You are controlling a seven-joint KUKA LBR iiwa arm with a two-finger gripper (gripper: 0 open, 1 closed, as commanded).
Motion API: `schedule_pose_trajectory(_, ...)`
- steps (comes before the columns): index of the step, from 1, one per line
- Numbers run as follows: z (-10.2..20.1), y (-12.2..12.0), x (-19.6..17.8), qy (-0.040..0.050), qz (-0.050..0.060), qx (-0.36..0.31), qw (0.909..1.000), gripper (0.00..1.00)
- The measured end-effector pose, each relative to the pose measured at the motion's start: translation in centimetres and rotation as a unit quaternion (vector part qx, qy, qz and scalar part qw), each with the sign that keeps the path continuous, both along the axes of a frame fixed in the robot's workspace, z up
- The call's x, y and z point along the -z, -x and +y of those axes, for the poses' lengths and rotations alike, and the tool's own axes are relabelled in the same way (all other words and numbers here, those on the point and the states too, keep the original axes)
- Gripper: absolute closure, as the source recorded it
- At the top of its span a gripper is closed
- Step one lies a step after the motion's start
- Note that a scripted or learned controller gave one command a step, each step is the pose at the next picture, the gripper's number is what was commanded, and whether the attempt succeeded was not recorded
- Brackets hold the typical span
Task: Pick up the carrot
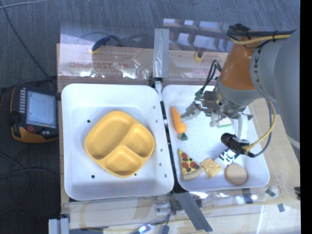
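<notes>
A black and orange handheld control pendant with a pale screen lies on the dark floor off the counter's left edge, its cables trailing away. On the counter, two shallow white plastic bins sit side by side, their inner rims touching at the middle. The left white bin carries a yellow plastic plate with three compartments, set diamond-wise near the bin's centre.

In the right white bin, the orange toy carrot with a small green top lies close to the bin's left wall, about halfway along it, its green end pointing toward the near edge. It lies flat on the bin floor, apart from every other item. Toward the near left corner of the same bin rests a triangular toy pizza slice with red toppings, and just beside it a pale yellow block like a wedge of cheese. A tan egg-shaped object sits at the near right corner.

The grey arm with its orange band reaches in from the right over the far half of the right bin. Its end effector hangs to the right of the carrot, fingers spread wide apart with nothing between them; the left finger points toward the carrot without touching it. A black cable fitting hangs below the wrist.
</notes>
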State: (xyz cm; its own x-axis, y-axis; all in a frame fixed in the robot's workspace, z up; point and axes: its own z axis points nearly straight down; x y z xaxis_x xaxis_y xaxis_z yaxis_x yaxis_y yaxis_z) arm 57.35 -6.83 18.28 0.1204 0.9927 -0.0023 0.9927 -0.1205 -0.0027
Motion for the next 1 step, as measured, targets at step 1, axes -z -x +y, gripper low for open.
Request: schedule_pose_trajectory(1,3.44,1.23,-0.03,-0.0011,0.0,-0.148,0.9889,0.0)
